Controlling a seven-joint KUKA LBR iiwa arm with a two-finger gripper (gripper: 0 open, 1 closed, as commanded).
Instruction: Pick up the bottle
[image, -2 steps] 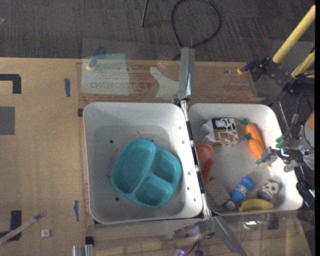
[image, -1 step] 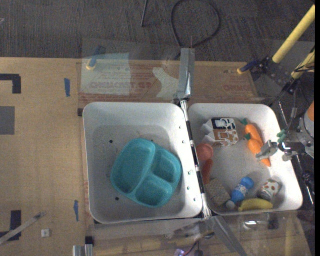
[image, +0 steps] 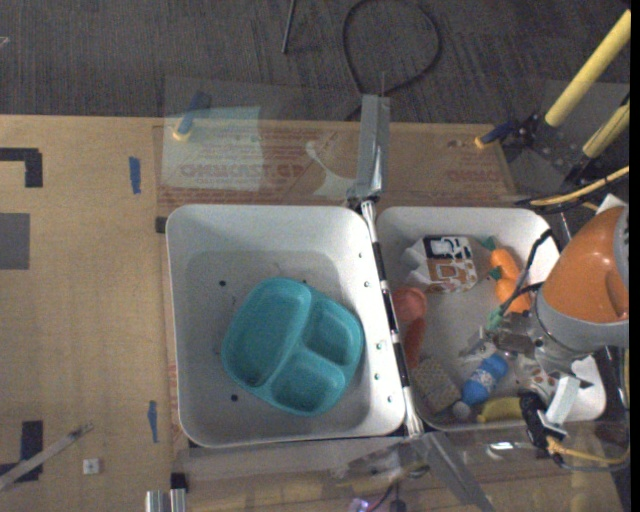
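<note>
Two white bins are seen: the left bin (image: 190, 250) holds one teal tray (image: 290, 345). One blue bottle (image: 483, 380) lies lower right, in the right bin (image: 400, 225). Gripper (image: 515, 340) state cannot be told.

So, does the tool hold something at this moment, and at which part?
It cannot be told. The tool sits low in the right bin above the blue bottle, but the arm hides any contact.
</note>
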